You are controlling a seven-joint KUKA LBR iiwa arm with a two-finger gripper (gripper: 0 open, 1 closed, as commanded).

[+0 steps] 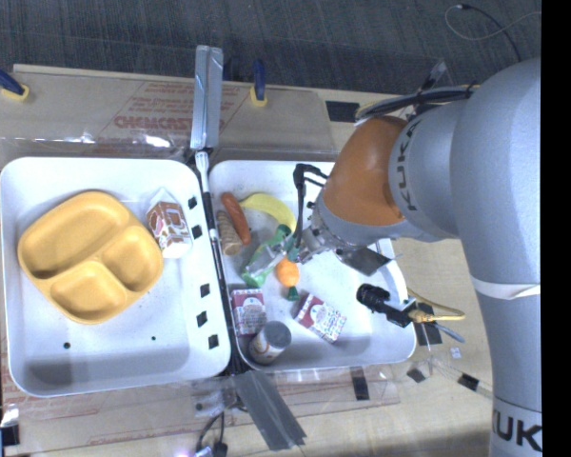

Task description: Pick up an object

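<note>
"kuka" on grey arm (476,174) (partly cut off), cardboard (162,112) print unreadable

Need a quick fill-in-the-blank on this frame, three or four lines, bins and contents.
1. The yellow plastic divided tray lies in the ______ white bin.
2. The small carton with the red-brown label sits just to the ______ of that tray.
3. The yellow banana lies in the ______ white bin.
4. The small round fruit below the banana is ______ in colour.

Missing words: left; right; right; orange
</note>
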